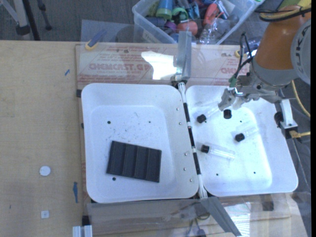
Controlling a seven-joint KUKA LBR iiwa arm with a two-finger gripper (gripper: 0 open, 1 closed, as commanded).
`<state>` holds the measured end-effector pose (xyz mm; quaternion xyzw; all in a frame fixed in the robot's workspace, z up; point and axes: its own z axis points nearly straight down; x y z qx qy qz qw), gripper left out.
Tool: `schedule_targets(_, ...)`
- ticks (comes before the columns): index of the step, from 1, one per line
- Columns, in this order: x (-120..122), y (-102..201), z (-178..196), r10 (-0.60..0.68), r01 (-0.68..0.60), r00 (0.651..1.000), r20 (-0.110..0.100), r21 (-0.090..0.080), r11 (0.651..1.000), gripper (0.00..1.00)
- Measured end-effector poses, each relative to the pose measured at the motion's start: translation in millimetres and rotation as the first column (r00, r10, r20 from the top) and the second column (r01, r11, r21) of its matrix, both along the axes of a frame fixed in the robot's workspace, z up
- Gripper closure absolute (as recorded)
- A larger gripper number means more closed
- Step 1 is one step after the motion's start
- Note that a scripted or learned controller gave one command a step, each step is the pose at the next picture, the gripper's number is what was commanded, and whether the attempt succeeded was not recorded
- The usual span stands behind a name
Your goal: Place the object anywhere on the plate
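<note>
the gripper point(228, 98) hangs over the far part of the right bin point(281, 181), and whether it is parted or closed i cannot tell. the objects lie below it — clear plastic syringes with black caps, one point(217, 152) nearest the camera, one point(245, 134) to its right. far to its left, in the left bin point(94, 102), lies a dark ridged plate point(134, 161).
</note>
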<state>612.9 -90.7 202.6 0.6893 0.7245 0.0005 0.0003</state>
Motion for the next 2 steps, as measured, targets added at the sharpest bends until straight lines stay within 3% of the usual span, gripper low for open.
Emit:
schedule_targets(1, 27, 84, 21, -0.285, 0.285, 0.959, 0.001, 0.0, 0.959, 1.0)
schedule_targets(2, 15, 181, -5, -0.147, 0.147, 0.989, -0.006, 0.0, 0.989, 1.0)
